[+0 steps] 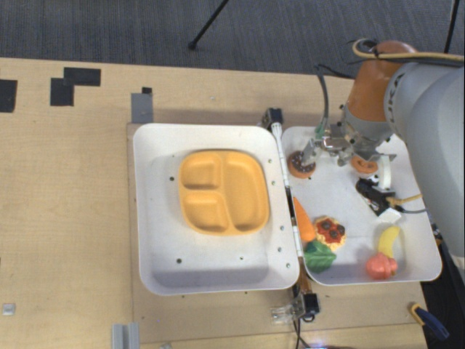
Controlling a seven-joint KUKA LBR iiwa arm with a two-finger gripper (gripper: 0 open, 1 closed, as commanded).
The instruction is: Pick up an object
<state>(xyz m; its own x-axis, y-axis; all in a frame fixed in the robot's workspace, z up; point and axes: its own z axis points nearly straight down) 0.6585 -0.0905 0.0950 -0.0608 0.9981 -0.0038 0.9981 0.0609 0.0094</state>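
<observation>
**Gripper low over the far end of the right bin, nothing seen in its grasp**

The gripper point(328, 144) hangs over the far part of the right bin point(341, 195), close to the wall it shares with the left bin point(167, 267). How wide it stands cannot be told, since the wrist hides it from above, and no thing shows in its grasp. The arm point(432, 129) comes in from the right as a broad grey bulk, and its orange band point(372, 86) sits just above the wrist, which bends down into the bin.

Just beside the gripper, toward the dividing wall, lies a small brown ring-shaped toy point(300, 164). On the other side, under the wrist, is a small orange and white piece point(363, 164) that I cannot identify.

The other toys lie at the near end of the same bin:
- an orange carrot point(305, 222) along the dividing wall
- a pizza slice point(330, 231) touching it
- a green toy point(318, 257) just below them
- a yellow banana point(390, 240) near the right wall
- a pink toy point(381, 266) touching the banana's lower end

The left bin holds a yellow divided plate point(221, 192), lying flat near its middle
</observation>
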